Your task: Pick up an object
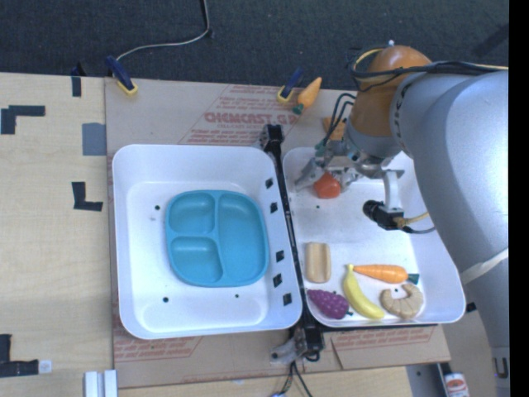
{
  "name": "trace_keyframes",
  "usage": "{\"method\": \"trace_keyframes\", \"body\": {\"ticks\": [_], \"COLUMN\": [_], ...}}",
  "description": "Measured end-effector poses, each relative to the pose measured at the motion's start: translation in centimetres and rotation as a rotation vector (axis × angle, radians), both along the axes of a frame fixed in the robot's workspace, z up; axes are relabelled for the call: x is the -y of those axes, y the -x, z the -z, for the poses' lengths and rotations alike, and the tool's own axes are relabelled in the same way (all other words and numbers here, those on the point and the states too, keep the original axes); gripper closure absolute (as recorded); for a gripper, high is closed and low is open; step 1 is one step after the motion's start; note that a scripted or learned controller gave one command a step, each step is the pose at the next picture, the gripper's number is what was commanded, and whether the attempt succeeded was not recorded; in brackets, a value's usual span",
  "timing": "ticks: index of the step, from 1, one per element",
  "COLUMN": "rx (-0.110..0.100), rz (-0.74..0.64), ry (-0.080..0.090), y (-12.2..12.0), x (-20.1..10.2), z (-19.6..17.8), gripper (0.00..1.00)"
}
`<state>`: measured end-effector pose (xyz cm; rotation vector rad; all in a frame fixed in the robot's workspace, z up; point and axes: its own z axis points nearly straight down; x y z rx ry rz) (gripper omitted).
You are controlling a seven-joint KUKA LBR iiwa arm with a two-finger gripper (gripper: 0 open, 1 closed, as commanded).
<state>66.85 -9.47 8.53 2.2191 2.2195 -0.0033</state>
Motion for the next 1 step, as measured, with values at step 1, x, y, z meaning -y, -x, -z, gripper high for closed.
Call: {"method": "trace_keyframes", "body": {"ticks": [1], "rx": [0.001], "rz": [-0.001], "ry": [0.000], "y": [-0.02], "x": [-0.02], "z": [-1.04], "gripper": [1.00]}}
